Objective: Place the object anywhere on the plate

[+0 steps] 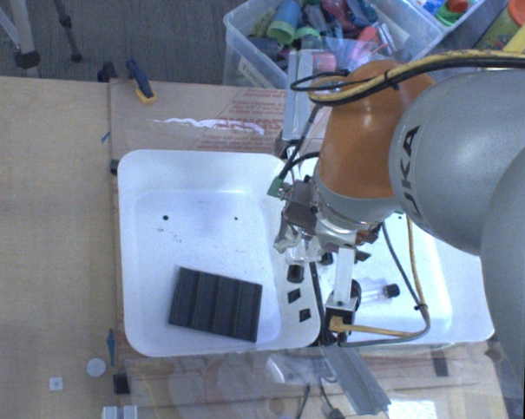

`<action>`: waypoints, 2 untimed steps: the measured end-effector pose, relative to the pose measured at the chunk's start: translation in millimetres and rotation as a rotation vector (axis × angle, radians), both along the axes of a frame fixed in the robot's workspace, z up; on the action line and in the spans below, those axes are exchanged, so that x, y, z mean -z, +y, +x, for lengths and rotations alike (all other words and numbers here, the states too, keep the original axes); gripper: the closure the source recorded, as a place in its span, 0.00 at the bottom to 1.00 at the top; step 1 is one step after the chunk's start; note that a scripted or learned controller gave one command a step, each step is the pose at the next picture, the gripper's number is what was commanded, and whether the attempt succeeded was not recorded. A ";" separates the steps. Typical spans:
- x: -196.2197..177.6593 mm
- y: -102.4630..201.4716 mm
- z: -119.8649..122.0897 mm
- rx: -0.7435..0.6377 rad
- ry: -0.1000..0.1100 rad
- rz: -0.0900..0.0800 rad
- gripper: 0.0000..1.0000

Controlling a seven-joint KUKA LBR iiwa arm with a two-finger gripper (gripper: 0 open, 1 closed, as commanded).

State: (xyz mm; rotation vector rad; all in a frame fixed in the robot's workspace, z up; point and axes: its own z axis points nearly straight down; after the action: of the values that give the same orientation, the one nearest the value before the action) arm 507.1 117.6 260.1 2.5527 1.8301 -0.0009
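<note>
A black ribbed rectangular plate [216,304] lies flat in the front part of the left bin [151,182]. My gripper [300,271] hangs under the orange-banded wrist, over the ridge where the two bins meet, right of the plate and apart from it. A small clear piece with a black end [383,290] lies in the right bin [450,299], just right of the gripper. I see nothing held in the gripper. The arm hides much of the right bin.
A clear tub of colourful toys [340,25] stands behind the bins. A blue clamp [140,80] sits at the back left of the bench. Small fittings [95,367] lie near the front left corner. The left bin's back half is bare white floor.
</note>
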 end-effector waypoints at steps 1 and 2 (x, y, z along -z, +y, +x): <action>-30.5 61.2 15.1 0.190 0.001 0.000 1.00; -14.5 101.2 51.6 0.201 0.001 0.000 1.00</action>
State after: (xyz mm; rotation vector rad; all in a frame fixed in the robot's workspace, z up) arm 558.7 218.7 274.6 2.7237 1.5655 -0.0028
